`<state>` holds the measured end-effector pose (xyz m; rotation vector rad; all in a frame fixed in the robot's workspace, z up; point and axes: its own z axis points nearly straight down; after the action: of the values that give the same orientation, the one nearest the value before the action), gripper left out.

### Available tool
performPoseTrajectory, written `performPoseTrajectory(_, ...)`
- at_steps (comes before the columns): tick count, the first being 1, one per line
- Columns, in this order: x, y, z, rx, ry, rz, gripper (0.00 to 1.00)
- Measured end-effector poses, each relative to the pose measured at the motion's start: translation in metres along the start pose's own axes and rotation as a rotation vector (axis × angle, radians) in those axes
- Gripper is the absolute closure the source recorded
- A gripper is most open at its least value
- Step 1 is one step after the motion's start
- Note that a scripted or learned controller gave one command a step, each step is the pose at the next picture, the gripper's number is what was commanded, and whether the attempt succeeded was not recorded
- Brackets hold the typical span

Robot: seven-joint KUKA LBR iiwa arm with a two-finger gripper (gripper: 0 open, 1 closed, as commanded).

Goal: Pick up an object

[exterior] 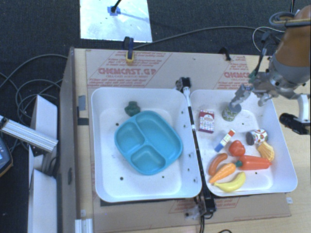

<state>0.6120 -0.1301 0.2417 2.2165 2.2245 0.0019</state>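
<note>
**Gripper parked over the right bin's far edge**

The two-finger gripper (244, 97) is seen spread open, nothing held. A small greenish round object (229, 114) is found just below it, near the right white bin's (286, 171) far edge.

view: single fixed camera above the bench (146, 64) | facing: down at a slant, bench's far edge toward top of frame | range: wide enough to take in both the left bin (104, 144) and right bin (286, 174) whole, plus dark floor and cables beyond | arm (291, 52) enters at upper right
</note>
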Motion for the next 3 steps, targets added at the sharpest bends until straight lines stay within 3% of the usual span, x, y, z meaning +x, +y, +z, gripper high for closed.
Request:
performPoseTrajectory(1,0.007,0.053,0.124,-0.002,-0.002,0.001,0.0)
performPoseTrajectory(2,-0.03,0.028,0.157,0.001,-0.001,0.002,0.0)
performPoseTrajectory(3,-0.021,-0.042,0.157,0.001,0.0,0.002,0.0)
